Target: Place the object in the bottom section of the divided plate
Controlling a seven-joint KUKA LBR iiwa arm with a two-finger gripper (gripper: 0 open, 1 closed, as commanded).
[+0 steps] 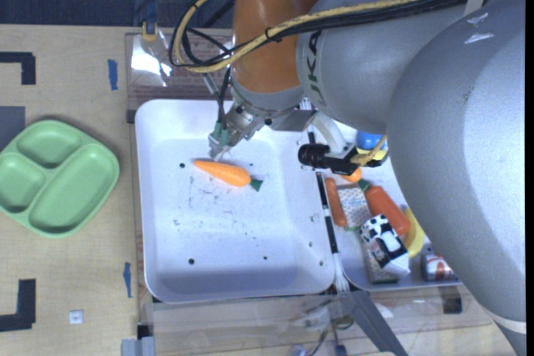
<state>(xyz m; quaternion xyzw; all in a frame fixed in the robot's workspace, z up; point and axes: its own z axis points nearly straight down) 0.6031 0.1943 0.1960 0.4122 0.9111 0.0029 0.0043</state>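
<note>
A toy carrot point(224, 172) is being shown lying flat on the floor of the left white bin point(167, 263), orange body pointing away from the arm point(400, 37) and green tip toward it. The gripper point(222, 139) is being held just above the carrot's blunt end, near but not visibly touching it; whether the jaws are apart or together cannot be told from this slant, and nothing is being seen clamped between them. The step in hand is judged to be the grasp: it is being done well if the jaws are being lowered across the carrot's thicker middle, at right angles to its long axis, so that the tapered body is not being squeezed out sideways. The divided plate point(54, 177), pale green, is being shown on the counter point(75, 79) well beyond the bin wall on the carrot's far side from the arm, its large bottom section nearest the bin. Ample bare bin floor is lying around the carrot, so the descent is being left unobstructed; the bin's raised rim between carrot and plate is what the lift is needing to clear.
</note>
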